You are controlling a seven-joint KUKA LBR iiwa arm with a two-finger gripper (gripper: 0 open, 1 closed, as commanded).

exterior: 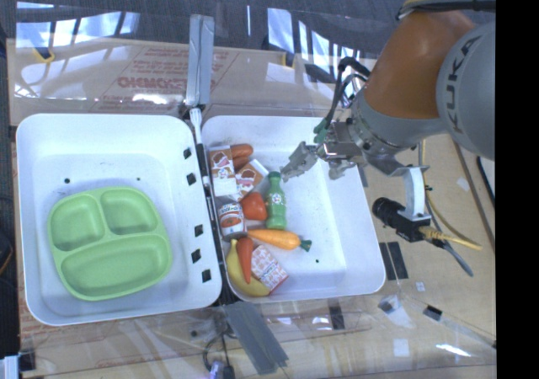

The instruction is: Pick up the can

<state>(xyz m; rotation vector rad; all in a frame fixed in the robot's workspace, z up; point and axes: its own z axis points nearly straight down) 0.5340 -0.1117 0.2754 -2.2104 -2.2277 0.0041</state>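
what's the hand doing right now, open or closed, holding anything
hand: above the right bin, nothing seen in it; open or closed cannot be told.

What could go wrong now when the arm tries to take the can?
1. The can lies tight between the tomato, a box and the bin wall, so fingers may find no gap.
2. The end effector might catch the green bottle instead.
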